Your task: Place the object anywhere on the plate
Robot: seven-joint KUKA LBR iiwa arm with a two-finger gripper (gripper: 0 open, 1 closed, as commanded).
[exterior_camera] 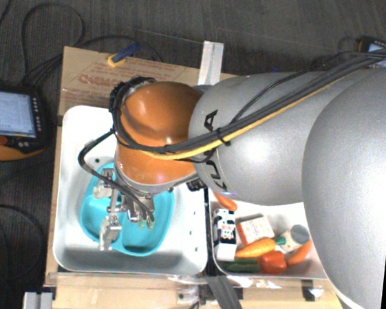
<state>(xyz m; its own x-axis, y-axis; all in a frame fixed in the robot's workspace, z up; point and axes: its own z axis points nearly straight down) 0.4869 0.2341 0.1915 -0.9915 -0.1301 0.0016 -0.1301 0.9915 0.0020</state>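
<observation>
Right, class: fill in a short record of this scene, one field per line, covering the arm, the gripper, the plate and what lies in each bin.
arm: grey KUKA arm with orange band, reaching in from the right
gripper: gripper hangs over the plate; finger state unclear
plate: turquoise plate in the left bin
right bin: right bin holds toy food, including a carrot, a red piece, a green piece and a small box
held object: none can be made out at the fingers
</observation>
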